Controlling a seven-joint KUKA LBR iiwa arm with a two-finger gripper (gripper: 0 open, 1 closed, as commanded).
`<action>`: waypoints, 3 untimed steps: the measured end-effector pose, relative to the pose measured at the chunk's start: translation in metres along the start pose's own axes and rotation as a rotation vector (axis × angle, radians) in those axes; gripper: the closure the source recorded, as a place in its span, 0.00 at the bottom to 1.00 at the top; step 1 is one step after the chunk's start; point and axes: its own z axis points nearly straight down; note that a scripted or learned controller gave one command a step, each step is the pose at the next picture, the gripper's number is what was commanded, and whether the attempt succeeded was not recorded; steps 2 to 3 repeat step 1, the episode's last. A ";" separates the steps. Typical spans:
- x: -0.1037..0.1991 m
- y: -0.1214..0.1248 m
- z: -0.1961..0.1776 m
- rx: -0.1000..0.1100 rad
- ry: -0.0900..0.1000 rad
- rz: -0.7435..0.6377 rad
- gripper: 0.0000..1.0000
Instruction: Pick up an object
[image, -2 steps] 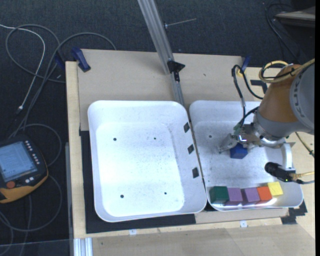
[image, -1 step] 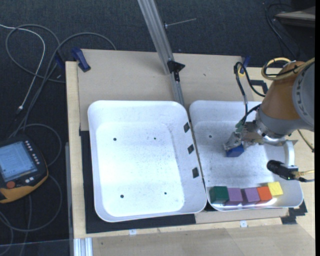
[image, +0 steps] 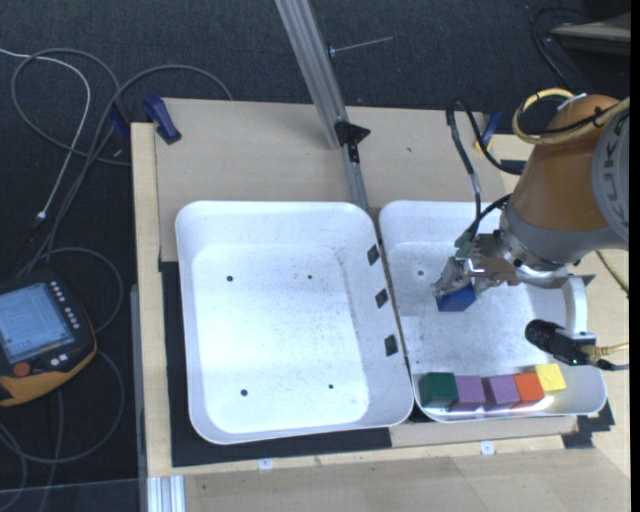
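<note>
Blue block at gripper tip

I count 2 white bins on my bench. There are 5 blocks in all: 1 blue block, 1 green block, 1 purple block, 1 orange block and 1 yellow block.

Two bins side by side on table: left bin, right bin. In right bin, row of blocks along front wall. End effector above right bin's middle, block under it.
</note>
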 end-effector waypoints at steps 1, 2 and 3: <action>0.093 0.015 0.005 0.005 0.001 -0.002 1.00; 0.093 0.015 0.005 0.005 0.001 -0.002 1.00; 0.093 0.015 0.005 0.005 0.001 -0.002 1.00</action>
